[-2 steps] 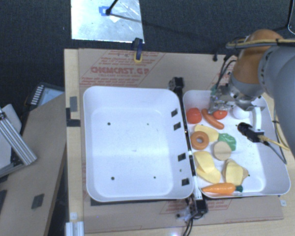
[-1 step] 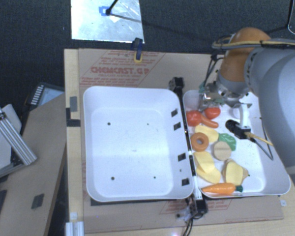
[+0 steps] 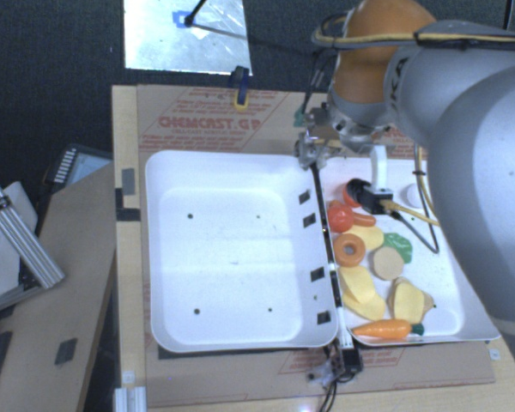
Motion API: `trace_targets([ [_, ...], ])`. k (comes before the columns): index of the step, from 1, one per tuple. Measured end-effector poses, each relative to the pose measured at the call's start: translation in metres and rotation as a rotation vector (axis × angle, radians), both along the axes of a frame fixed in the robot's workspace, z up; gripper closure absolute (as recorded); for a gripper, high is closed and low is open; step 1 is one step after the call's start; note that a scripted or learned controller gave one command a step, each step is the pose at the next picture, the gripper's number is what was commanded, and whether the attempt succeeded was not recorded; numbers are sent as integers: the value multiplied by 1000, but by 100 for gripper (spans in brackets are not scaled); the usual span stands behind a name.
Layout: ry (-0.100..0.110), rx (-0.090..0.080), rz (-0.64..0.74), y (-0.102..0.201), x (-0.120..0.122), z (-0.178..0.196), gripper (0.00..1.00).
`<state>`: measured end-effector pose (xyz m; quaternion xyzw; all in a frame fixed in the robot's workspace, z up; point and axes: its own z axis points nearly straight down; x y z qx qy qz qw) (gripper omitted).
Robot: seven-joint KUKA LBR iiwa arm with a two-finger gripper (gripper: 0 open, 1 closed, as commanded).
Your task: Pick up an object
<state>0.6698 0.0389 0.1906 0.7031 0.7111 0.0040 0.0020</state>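
Camera view is showing the arm (image 3: 463, 136) reaching in from the right, w/ the gripper (image 3: 312, 154) hanging over the far rim where the two bins are meeting. Can't tell from this angle whether it's spread wide or pinched narrow.

All the toys are lying in the right bin (image 3: 451, 320), on the near side of the gripper & apart from it. A red piece (image 3: 353, 194) is sitting farthest back. A tomato (image 3: 341, 218) is resting just near of that, close to the bin's left wall. An orange ring (image 3: 350, 249) is lying just near of the tomato. To the right of the ring, a green piece (image 3: 399, 245) is touching a tan disc (image 3: 388, 265). Two yellow pieces (image 3: 365, 292) are lying nearer still, approx. side by side. A carrot (image 3: 382, 330) is lying along the near wall.

Left bin (image 3: 215, 230) is sitting beside it, w/ black clips (image 3: 310, 221) running along the shared edge. Both bins are resting on cardboard (image 3: 206, 118). A yellow clamp (image 3: 240, 91) is gripping the cardboard's far edge, & a silvery sheet (image 3: 184, 24) is lying beyond that.
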Motion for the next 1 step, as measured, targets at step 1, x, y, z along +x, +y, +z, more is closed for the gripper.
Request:
trace_targets([
  [1, -12, 1, -2, 53, -11, 251, 100],
])
